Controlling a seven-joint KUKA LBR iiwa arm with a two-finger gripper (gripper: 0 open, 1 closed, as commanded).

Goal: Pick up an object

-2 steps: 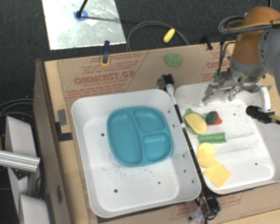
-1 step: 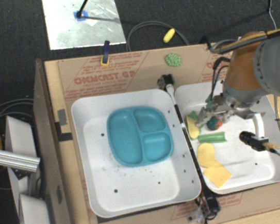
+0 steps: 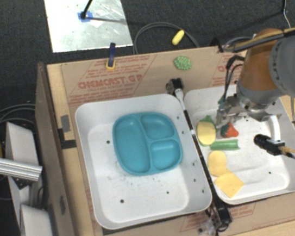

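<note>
The left bin (image 3: 97, 166) holds only a blue plate (image 3: 147, 142), lying flat near its middle and well apart from the gripper.

The right bin (image 3: 266, 174) has its pickable things crowded along its left side. A pale fruit (image 3: 206, 133) is by the divider, with a green piece (image 3: 225, 144) just below it. A yellow disc (image 3: 217, 162) comes next, touching a yellow wedge (image 3: 230, 184).

A red piece (image 3: 232, 131) sits just right of the fruit and just above the green piece. The gripper (image 3: 228, 121) hangs low right over it, so this looks like the target. The view does not show whether the gripper is open or closed, nor that anything is held.

The arm (image 3: 288, 66) reaches in from the right.

To grasp well, centre on the red piece alone. The fruit and green piece are so close that an off-centre descent would likely nudge them or pinch two things. Close low on the piece, then lift straight up, clear of the bin wall.
</note>
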